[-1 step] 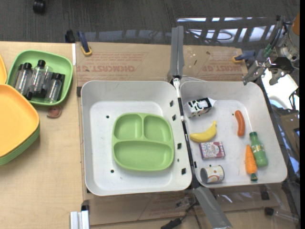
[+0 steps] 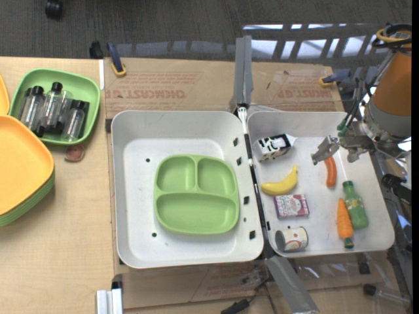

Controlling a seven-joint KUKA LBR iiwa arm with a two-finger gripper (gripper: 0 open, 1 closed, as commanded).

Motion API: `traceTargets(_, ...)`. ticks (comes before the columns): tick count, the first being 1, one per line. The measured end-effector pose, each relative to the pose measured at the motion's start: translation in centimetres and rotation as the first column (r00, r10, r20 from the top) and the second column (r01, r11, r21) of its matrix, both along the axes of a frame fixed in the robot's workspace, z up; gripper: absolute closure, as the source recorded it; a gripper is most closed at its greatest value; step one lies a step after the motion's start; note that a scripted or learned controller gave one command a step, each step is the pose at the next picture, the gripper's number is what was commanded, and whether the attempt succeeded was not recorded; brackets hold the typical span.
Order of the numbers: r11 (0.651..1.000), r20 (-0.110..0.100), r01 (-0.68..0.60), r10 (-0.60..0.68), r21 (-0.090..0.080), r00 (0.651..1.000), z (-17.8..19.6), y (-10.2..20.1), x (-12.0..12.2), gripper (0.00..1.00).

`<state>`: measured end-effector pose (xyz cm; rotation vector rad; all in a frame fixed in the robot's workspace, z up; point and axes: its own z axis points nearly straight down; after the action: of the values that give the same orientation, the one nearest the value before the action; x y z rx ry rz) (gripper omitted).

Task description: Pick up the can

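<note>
A wood-grain bench stands before a dark carpeted floor; brown printed cardboard underlies two shallow white plastic bins. At the bench's left edge lies a stack of smooth orange plates, and behind it, near the back left corner, a rounded-square green dish holds several clear bottles with black caps.

The left bin carries, at its centre, a matte green divided plate with three compartments, two small ones toward the back and one long one toward the front.

The right bin holds the remaining objects. Near its back left corner rests a small black-and-white boxy toy. In front of it lies a curved yellow banana, then a flat pinkish rectangular packet. The can, a short cylinder with a pale printed label, lies on its side by the bin's front left corner, its open-looking end toward the left wall. Toward the right wall lie a slim red-orange chilli-shaped item, a green bottle and, touching it, a tapered orange carrot.

The gripper hangs over the back right part of this bin, just beside the chilli-shaped item and well apart from the can. Whether its metal fingers stand wide or narrow cannot be told; nothing is seen between them.
</note>
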<state>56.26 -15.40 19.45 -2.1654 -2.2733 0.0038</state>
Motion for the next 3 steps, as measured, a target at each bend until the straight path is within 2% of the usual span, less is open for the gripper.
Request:
traceTargets(1,1.0,-0.001,0.027,-0.027,0.0,1.0,-8.2,5.8,-0.8,0.0)
traceTargets(2,1.0,-0.001,-0.031,0.031,0.001,1.0,-10.4,2.9,-7.8,0.0)
traceTargets(3,1.0,-0.001,-0.028,0.028,0.001,1.0,-9.6,2.8,-7.7,1.0)
